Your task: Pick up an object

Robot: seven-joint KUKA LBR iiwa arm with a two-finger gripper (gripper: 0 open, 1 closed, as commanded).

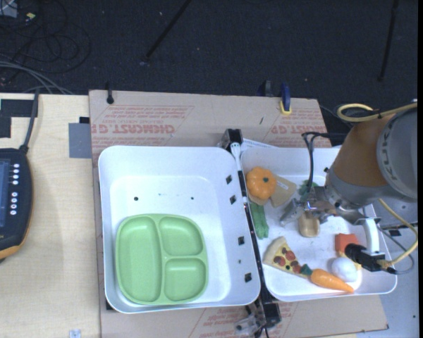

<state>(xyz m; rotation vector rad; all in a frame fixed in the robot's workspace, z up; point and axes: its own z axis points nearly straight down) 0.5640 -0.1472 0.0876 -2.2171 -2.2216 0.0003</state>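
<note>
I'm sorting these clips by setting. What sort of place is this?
Most likely a robotics lab bench, not a kitchen: a grey arm with an orange band reaches over two shallow white bins of plastic toy food, a black handheld control pendant lies beside them, and loose cables trail behind.

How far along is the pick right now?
Done: the arm has reached into the right bin, and the tool sits low over a tan item.
In hand: nothing shows lifted; whether that item is gripped can't be told.
Left: the grasp and lift. The pumpkin, pizza slice, carrot and egg lie in the bin.
</note>
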